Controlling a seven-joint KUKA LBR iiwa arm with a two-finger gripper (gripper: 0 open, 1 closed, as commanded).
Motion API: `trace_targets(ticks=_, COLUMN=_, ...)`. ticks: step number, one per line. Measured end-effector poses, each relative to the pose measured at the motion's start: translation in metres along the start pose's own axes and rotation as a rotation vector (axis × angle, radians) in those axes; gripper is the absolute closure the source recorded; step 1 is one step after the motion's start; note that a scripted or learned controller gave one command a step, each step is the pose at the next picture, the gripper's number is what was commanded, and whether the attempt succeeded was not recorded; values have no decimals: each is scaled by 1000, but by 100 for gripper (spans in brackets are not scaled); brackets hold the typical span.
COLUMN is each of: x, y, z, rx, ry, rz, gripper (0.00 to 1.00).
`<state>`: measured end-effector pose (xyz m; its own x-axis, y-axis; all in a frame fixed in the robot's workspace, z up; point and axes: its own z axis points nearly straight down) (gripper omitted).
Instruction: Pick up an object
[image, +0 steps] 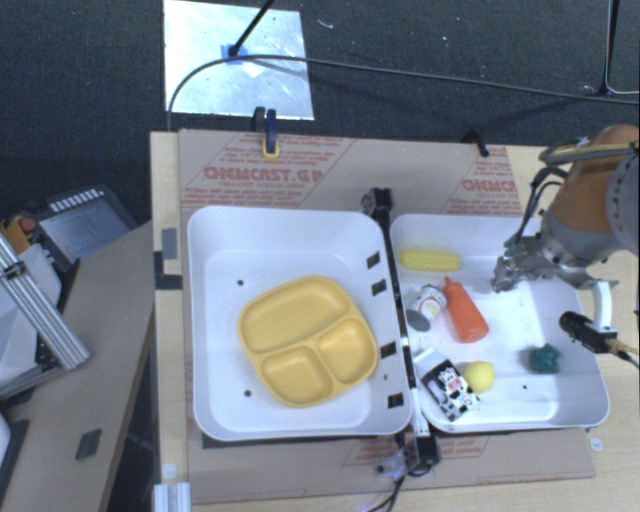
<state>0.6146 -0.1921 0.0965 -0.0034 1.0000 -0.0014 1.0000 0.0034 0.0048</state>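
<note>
The right bin (570, 400) holds several objects. A yellow corn cob (430, 261) lies near its far left corner. An orange bottle (463, 310) lies beside a small white and red can (430, 302). A yellow lemon (480, 376) and a black-and-white cow toy (450, 389) sit near the front. A small green object (543, 358) rests toward the right. My gripper (504, 273) hangs low over the bin's far middle, to the right of the corn and above the bottle, with nothing seen in it.
The left bin (215, 300) carries a yellow divided plate (305, 340). A black divider with clips (392, 300) runs between the bins. The arm's orange band and grey wrist (590, 215) overhang the right bin's far right corner. A black part (583, 331) juts out near the green object.
</note>
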Motion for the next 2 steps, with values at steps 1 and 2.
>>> trace_targets(ticks=1, x=3, y=-3, z=-63, rx=-2, ry=0, rz=0, gripper=100)
trace_targets(ticks=2, x=2, y=0, z=-118, rx=-3, ry=-1, rz=-1, gripper=100)
